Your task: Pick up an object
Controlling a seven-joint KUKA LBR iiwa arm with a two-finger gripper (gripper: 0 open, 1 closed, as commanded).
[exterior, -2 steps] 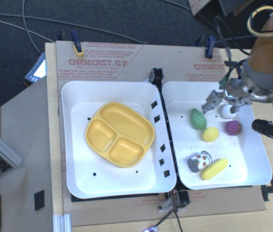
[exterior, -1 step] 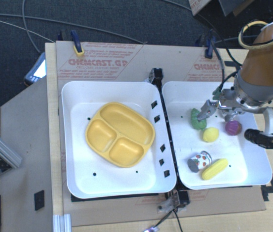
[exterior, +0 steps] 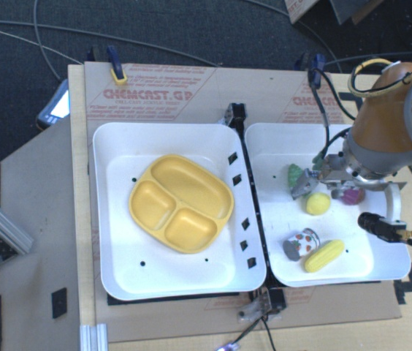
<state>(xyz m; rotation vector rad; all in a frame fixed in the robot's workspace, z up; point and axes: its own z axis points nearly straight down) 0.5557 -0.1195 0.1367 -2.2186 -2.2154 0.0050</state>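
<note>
In the right bin lie a small green object, a yellow ball, a magenta object, a grey, white and red toy and a yellow corn-like piece. My gripper hangs low over this bin, just right of the green object and directly above the yellow ball. The magenta object is partly hidden under the wrist. I see nothing clearly held.
The left bin holds a yellow divided plate. A black divider with clips runs between the bins. The grey and orange arm covers the right bin's far right corner. Cables run along the back.
</note>
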